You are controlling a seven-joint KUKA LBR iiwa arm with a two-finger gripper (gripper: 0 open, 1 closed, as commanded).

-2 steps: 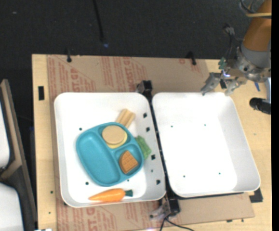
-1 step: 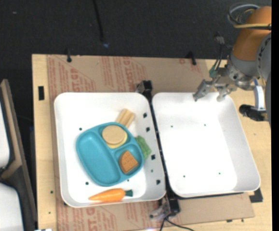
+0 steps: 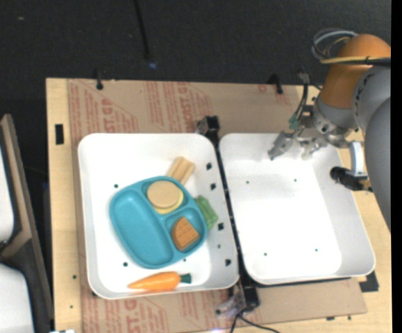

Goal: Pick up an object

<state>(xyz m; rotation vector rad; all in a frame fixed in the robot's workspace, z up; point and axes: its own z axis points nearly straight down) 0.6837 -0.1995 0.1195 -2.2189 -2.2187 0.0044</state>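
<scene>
this looks like a robotics lab or test cell, not a home. a flat bench of brown printed cardboard [image 3: 152, 106] carries two shallow white plastic bins [image 3: 93, 207] clamped side by side in the middle of the frame. a grey industrial arm with an orange band [image 3: 346, 75] reaches in at the upper right. the things in the left bin are toys: a blue plastic divided tray [image 3: 138, 227] and an orange plastic carrot [image 3: 155, 281]. dark floor lies behind.

A brown bench [image 3: 138, 106] bears two white bins [image 3: 96, 165] side by side.
</scene>
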